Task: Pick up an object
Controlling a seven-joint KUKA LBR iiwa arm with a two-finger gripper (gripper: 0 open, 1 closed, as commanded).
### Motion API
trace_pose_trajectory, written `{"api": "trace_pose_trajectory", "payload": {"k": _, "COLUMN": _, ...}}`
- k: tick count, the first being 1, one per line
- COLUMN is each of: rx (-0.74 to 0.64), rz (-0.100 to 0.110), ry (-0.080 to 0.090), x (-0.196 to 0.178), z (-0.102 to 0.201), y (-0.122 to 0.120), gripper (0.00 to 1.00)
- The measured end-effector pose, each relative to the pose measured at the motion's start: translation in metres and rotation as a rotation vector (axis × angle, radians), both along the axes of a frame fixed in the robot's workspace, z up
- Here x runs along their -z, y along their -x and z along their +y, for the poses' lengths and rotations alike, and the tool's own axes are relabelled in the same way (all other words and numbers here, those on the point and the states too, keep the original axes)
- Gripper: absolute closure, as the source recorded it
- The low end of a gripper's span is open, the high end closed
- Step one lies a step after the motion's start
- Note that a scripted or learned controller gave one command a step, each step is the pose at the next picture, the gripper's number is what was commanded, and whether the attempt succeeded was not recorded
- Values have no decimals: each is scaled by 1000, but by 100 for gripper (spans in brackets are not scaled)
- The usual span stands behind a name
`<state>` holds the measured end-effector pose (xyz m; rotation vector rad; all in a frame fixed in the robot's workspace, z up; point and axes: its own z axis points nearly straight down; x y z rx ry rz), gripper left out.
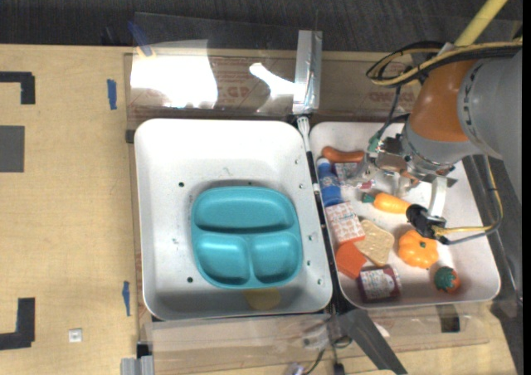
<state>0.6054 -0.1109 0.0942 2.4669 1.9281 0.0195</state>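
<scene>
The gripper (390, 168) hangs low over the right bin (485, 278), near its back rim; whether it is wide, narrow or holding anything cannot be told. Just in front of it lies a small carrot (388, 203), with a pumpkin (416, 250) nearer the front rim. Beside this bin, the left bin (158, 199) holds a teal divided tray (246, 235), with bare white floor around it.
</scene>
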Motion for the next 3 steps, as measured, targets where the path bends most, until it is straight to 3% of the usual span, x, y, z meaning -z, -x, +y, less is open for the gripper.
{"api": "trace_pose_trajectory", "payload": {"k": 1, "rx": -76, "rz": 13, "ry": 1, "x": 7, "z": -27, "y": 48, "gripper": 0}}
{"api": "trace_pose_trajectory", "payload": {"k": 2, "rx": 19, "rz": 14, "ry": -1, "x": -31, "z": -3, "y": 38, "gripper": 0}}
{"api": "trace_pose_trajectory", "payload": {"k": 3, "rx": 50, "rz": 2, "ry": 1, "x": 0, "z": -11, "y": -43, "gripper": 0}}
